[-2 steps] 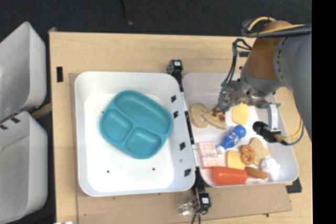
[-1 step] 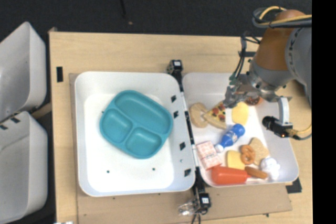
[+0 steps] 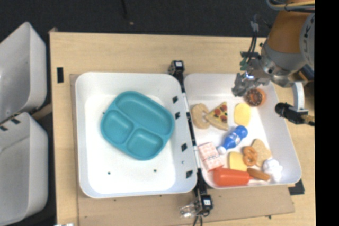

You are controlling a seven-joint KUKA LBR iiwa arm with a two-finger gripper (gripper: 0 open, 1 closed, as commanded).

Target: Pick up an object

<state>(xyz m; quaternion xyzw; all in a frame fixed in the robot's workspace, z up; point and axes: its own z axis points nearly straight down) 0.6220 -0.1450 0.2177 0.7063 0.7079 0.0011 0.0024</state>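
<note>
My gripper [image 3: 243, 84] hangs over the back of the right bin [image 3: 284, 135], coming in from the right under the orange-banded wrist. A small brown and red ring-shaped donut [image 3: 255, 97] lies just right of and below the gripper's tip, and I cannot tell whether they touch. In front of the gripper lie a pizza slice [image 3: 219, 114], a tan cookie [image 3: 199, 115] and a yellow piece [image 3: 242, 113]. Nearer the front are a blue bottle [image 3: 234, 137], a pink and white box [image 3: 208, 154], a pretzel [image 3: 249, 155] and an orange-red carrot [image 3: 231, 177].
The left bin [image 3: 87, 166] holds a teal divided plate [image 3: 137, 124]. Clips sit along the wall between the bins [image 3: 186, 129]. A toast slice [image 3: 261, 147], a small sausage [image 3: 258, 173] and a white lump [image 3: 273, 166] crowd the right bin's front corner.
</note>
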